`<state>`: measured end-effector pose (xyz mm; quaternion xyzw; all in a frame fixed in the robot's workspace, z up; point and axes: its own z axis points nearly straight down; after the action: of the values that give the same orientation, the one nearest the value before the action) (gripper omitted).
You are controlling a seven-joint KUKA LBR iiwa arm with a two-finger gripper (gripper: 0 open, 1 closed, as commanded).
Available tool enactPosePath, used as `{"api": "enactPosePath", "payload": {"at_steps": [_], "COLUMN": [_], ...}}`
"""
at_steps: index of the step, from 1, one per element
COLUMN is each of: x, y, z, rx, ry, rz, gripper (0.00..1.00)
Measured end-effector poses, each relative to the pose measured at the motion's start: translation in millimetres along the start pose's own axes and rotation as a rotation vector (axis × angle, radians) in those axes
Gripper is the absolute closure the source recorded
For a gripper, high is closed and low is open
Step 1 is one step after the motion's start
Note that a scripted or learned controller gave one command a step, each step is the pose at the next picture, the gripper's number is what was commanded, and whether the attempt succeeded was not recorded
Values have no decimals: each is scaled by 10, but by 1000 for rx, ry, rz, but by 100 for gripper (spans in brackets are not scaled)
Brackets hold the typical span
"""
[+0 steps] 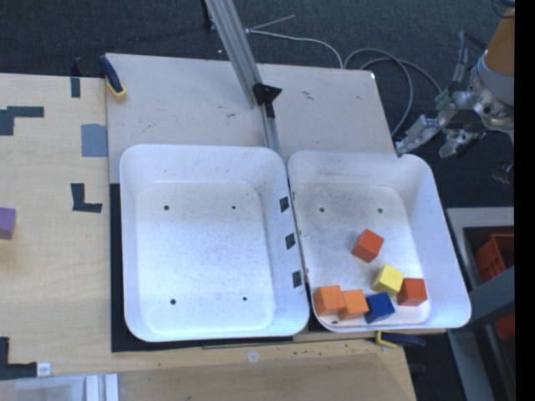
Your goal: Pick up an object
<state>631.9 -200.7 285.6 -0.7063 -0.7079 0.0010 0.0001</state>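
Two white bins on a scuffed bench over dark carpet

Six blocks lie in the right bin, gripper outside it

My arm cut off at right edge. Pincer small and blurry, finger state unclear. Purple block at left edge partly cropped.

The arm has an orange band above a grey metallic wrist. The gripper is made of grey metal parts, with thin dark cables beside it.
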Motion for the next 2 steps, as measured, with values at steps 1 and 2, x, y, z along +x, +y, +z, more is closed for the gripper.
{"api": "enactPosePath", "payload": {"at_steps": [1,2], "x": [259,620], "y": [-276,-848], "z": [1679,1954], "rx": [9,6], "ry": [3,3], "rz": [1,1], "gripper": [0,0]}}
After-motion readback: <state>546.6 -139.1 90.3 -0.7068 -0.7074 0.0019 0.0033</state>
